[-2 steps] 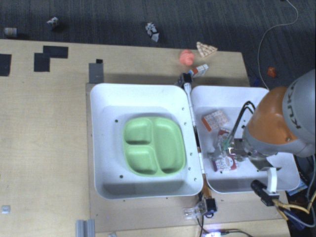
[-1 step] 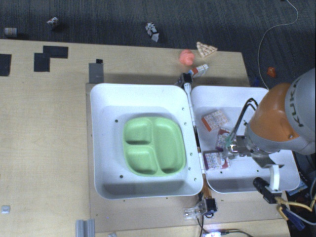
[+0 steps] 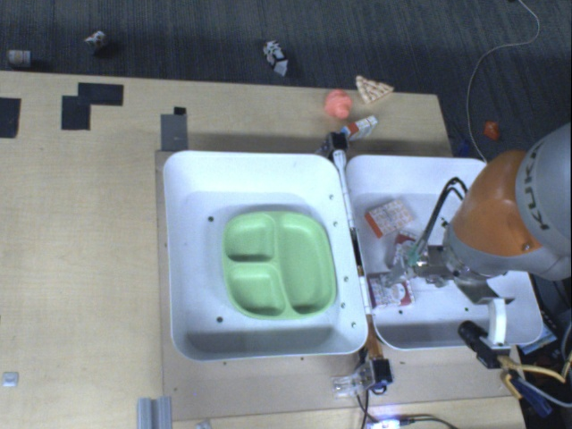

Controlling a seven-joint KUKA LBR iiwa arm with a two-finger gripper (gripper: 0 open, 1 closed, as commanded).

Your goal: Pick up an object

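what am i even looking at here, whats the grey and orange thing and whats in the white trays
One camera looks down at a slant on a wooden bench. The grey and orange thing is a robot arm reaching in from the right. Its gripper hangs low in the right white bin, among small packets such as a red-and-white one. I cannot tell whether it holds anything. The left white bin holds a green divided tray. Small odd items, such as a pink ball, lie on the bench beyond the bins.

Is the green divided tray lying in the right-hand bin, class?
No: the green divided tray lies in the left bin, while the arm reaches into the right bin.
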